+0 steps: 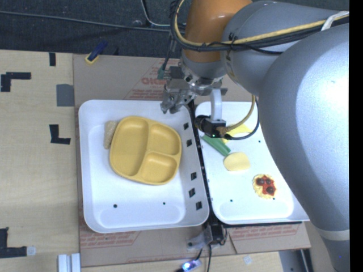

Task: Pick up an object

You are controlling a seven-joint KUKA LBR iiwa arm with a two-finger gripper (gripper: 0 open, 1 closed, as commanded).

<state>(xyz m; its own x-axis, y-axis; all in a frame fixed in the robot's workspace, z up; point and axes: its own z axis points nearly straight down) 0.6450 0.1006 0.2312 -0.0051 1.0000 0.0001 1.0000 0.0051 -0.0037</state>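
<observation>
My gripper [193,109] hangs below the orange band over the far end of the divider between the two bins. Nothing shows clearly in it. A yellow divided plate [144,150] lies in the left bin [91,174], with a tan piece [109,134] tucked under its left edge. In the right bin [249,211], just under the gripper, lies a green stick-shaped item [216,145]. Beside it are a pale yellow lump [236,161], a small red-and-yellow pizza-like piece [265,186], and a yellow item [241,130] partly hidden by a cable.
The big grey arm covers the right side of the view and the right bin's far edge. A brown cardboard sheet [113,78] lies under the bins on the wooden bench. The near half of the left bin is bare white floor.
</observation>
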